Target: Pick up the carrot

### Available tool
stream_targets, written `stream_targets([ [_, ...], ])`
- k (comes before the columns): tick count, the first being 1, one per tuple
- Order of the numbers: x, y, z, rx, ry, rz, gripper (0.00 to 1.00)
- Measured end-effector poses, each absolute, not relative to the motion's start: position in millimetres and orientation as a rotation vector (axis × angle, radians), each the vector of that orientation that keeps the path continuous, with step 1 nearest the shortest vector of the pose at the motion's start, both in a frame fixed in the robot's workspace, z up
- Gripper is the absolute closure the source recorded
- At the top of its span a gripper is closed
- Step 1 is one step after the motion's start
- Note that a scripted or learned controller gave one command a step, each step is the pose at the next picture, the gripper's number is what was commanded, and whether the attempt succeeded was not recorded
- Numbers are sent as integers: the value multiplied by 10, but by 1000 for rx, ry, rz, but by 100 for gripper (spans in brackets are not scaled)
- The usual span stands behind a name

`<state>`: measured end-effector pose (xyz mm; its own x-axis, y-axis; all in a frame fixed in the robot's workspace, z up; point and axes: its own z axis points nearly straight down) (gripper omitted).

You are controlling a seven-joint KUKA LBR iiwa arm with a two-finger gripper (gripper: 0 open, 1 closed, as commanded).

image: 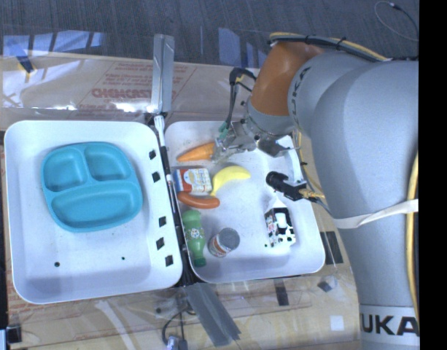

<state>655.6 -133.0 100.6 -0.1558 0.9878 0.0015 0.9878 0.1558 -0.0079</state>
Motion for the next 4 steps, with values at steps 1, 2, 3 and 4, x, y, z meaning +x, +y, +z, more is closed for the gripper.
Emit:
stream_targets([
  [1, 6448, -1341, 1355, -1789, -2578, 3, 100],
  [2, 6448, -1344, 1354, -1789, -2578, 4, 0],
  [3, 6599, -1115, 993, -1809, -2584, -5, 0],
  [4, 6596, -1151, 1110, -1809, -2585, 3, 100],
])
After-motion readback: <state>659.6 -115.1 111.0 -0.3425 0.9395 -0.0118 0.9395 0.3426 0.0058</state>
